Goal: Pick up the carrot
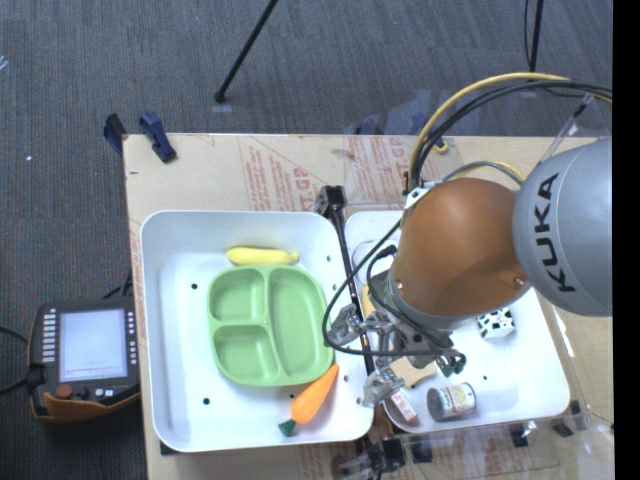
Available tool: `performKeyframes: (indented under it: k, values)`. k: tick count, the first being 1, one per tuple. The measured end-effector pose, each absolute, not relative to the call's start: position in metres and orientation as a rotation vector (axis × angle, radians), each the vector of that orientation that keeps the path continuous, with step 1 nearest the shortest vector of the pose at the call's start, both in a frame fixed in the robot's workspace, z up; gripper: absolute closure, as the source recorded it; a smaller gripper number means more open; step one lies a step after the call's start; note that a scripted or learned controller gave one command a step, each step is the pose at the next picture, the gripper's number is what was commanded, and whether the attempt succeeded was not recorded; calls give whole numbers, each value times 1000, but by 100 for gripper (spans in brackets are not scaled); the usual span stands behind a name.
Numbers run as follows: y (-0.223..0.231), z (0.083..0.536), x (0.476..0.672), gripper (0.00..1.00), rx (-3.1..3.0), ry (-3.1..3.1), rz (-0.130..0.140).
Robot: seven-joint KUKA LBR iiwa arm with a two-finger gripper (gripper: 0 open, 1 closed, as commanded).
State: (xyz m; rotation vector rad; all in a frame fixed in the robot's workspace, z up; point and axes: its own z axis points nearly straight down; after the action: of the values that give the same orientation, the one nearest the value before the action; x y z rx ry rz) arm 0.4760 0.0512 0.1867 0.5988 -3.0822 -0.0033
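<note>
The orange carrot (315, 396) with a dark green stub lies in the left bin near its front right corner, just off the edge of the green divided plate (270, 323). My gripper (388, 366) hangs under the orange wrist band, over the left edge of the right bin. It is a short way to the right of the carrot and apart from it. Nothing shows between the gripper and the carrot but the bins' rims.
A yellow banana (262, 257) lies behind the plate in the left bin (150, 318). The right bin (545, 393) holds a black-and-white die (494, 321), a small can (450, 401) and a little bottle (402, 406). A teach pendant (85, 353) sits left of the bench.
</note>
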Motion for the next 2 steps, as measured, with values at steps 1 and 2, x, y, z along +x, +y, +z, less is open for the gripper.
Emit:
performKeyframes:
  k: [1,2]
  values:
    - [19,186,484,0,875,-3016,-2]
    - [21,196,485,100,873,-3019,-5]
